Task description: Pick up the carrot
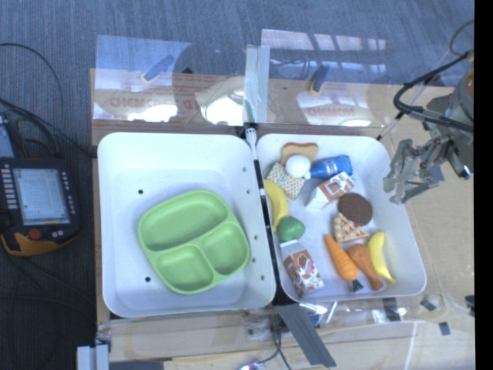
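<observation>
Arm: one, reaching in from the right edge of the scene, at mid-height toward the far side. Gripper: grey, two-fingered, hanging at the arm's left end with its fingers pointing down and to the left. Wrist: sitting up and right of the gripper, partly cropped.

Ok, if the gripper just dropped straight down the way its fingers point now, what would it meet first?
Likely the right-hand bin's right rim or the bench beside it, not food. The gripper hangs at that edge, clear of the carrot, which lies lower left beside a banana. Depth is hard to judge from this slanted view.
</observation>
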